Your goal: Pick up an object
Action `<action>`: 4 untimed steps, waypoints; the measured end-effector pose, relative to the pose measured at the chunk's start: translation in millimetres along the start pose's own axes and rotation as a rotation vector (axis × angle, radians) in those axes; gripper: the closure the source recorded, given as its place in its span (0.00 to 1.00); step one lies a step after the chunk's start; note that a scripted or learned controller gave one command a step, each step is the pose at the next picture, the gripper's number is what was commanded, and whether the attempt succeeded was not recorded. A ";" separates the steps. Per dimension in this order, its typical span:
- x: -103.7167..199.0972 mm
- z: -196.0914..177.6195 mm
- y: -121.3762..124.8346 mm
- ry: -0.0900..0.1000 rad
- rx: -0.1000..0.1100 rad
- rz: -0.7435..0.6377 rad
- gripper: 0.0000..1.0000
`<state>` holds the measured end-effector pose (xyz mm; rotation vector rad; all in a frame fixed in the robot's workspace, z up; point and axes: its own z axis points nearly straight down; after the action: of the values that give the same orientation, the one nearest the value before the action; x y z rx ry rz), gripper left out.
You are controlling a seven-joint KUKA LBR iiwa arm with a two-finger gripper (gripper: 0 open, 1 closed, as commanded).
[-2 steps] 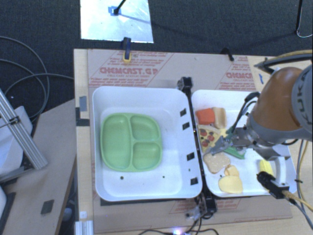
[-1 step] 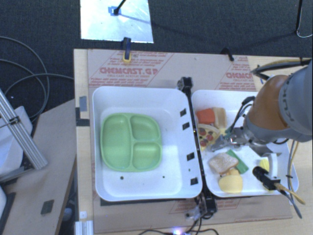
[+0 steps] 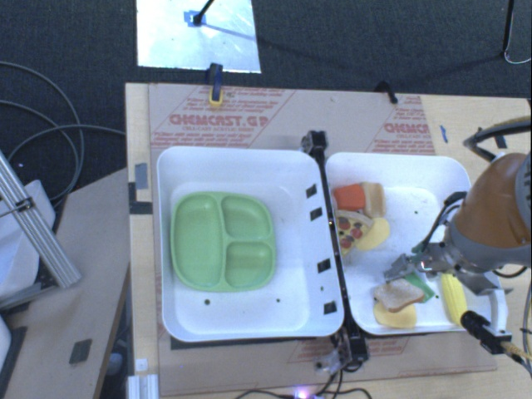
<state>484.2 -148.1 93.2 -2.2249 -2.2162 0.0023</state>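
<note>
The gripper (image 3: 413,266) hangs low in the right bin (image 3: 432,173), just above a toast slice (image 3: 401,293) beside a yellow corn cob (image 3: 453,298); I cannot tell its grip. The left bin (image 3: 191,160) holds a green divided plate (image 3: 222,241).

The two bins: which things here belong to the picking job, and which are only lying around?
Job: gripper; right bin with toast slice, corn cob, pizza slice, orange block.

Lying about: green divided plate in left bin; yellow clamp.
</note>
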 end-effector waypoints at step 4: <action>185.2 -90.7 0.2 0.001 0.000 -0.005 1.00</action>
<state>485.3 37.1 183.9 -2.2189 -2.2216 0.0013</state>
